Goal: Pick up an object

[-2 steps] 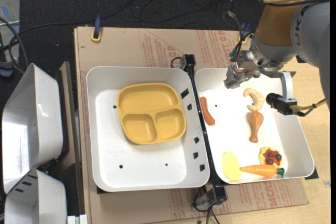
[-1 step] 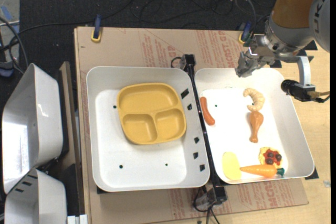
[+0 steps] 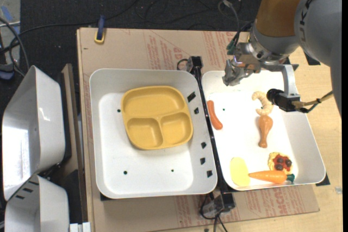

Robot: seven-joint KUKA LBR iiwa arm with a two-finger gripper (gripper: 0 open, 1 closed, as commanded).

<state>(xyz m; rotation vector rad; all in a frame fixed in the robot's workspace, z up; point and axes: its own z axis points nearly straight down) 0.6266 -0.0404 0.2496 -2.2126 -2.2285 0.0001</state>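
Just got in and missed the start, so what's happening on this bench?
A grey and orange arm is reaching in over the right bin, its gripper hanging above the bin's far left corner with nothing visibly between its fingers. Toy food lies below it: a sausage, a drumstick, a carrot. The left bin holds a yellow divided plate.

Yellow tray [image 3: 156, 117]; orange carrot [image 3: 267, 175]; white bins [image 3: 103, 133].

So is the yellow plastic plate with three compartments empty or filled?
Empty. The yellow three-compartment plate lies flat in the left white bin, and all its sections show bare yellow surface.
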